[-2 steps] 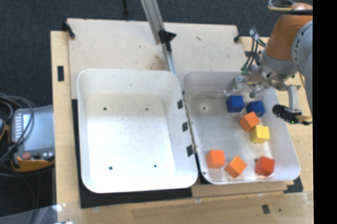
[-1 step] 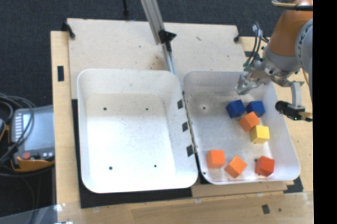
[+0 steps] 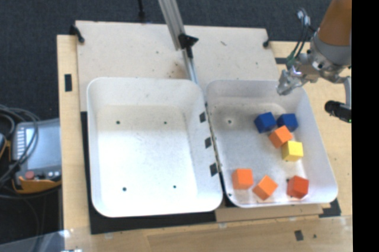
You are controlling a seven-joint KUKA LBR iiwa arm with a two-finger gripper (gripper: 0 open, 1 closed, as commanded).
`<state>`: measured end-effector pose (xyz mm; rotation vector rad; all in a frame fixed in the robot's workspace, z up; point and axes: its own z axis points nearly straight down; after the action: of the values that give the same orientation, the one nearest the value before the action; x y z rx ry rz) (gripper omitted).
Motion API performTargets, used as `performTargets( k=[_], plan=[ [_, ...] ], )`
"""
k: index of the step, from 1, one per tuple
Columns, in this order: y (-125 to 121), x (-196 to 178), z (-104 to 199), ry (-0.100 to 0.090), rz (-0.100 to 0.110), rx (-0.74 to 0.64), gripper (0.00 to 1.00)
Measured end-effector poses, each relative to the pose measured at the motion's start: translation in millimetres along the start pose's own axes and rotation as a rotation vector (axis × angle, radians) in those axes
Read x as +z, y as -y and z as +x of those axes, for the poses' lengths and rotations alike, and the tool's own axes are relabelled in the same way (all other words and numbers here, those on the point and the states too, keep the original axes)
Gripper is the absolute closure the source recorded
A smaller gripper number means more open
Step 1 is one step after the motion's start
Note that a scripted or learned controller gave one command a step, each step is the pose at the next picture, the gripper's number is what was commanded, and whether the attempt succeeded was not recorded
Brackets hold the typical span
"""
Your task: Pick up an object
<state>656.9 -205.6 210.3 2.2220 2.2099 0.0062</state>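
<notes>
The right bin (image 3: 237, 97) holds several small blocks. Two blue blocks (image 3: 266, 122) (image 3: 288, 121) lie side by side near its middle right. Just below them sit an orange block (image 3: 280, 136) and a yellow block (image 3: 292, 150). Along the front of the bin lie two orange blocks (image 3: 242, 178) (image 3: 265, 187) and a red block (image 3: 298, 187). My gripper (image 3: 286, 86) hangs over the bin's far right corner, above and behind the blue blocks, with nothing seen between its tips.
The left bin (image 3: 106, 97) stands beside the right one. A slanted metal post (image 3: 169, 5) rises from the bench behind the bins. A grey control box (image 3: 32, 144) with cables sits at the far left.
</notes>
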Motion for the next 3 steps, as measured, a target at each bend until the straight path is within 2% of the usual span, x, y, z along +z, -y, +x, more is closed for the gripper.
performTargets(
  k=[1, 2, 3],
  plan=[
    [-1.4, -44.6, -6.4, 0.0, 0.003, 0.001, 1.0],
    [-2.4, -66.2, -7.0, -0.001, 0.004, -0.003, 1.0],
    [1.9, -67.7, 42.0, -0.003, 0.007, -0.011, 1.0]
  ],
)
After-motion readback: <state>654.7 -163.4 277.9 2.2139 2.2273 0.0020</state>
